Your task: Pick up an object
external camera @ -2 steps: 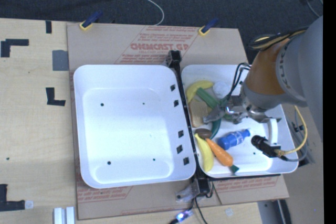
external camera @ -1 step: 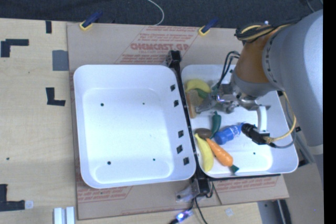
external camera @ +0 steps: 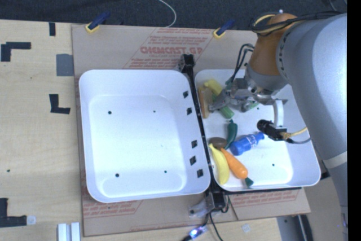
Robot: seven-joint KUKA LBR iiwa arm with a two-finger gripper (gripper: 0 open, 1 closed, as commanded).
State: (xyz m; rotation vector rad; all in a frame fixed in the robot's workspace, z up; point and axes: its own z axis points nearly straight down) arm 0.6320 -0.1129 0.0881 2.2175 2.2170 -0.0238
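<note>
- Nearest us, at the 6 o'clock rim of the right bin [external camera: 304, 180], we see a banana [external camera: 219, 163] lying lengthwise against the left wall, and a carrot [external camera: 236, 165] touching it, its green end pointing toward 5 o'clock.
- Just past those, near the bin's middle, a blue bottle [external camera: 246, 143] lies on its side, with a dark green pepper [external camera: 232, 132] just beside it at 10 o'clock.
- At 3 o'clock of the bottle we see a black fitting [external camera: 269, 130] with a yellow cable.
- Farther back, the tool [external camera: 223, 100] sits low over the bin's 11 o'clock corner, among a small heap of toys; we cannot tell how its jaws stand.
- At that heap we pick out a yellow piece [external camera: 213, 86] and a green piece [external camera: 227, 112], both close beside the tool; we cannot tell whether either is touched.
- The left bin [external camera: 90, 87] lies at 9 o'clock of the right one, touching along their shared edge.
- Both bins rest on a cardboard sheet [external camera: 163, 51] on the worktop [external camera: 34, 132].
- The grey arm [external camera: 316, 65], with its orange band [external camera: 268, 51], enters from 3 o'clock.
</note>
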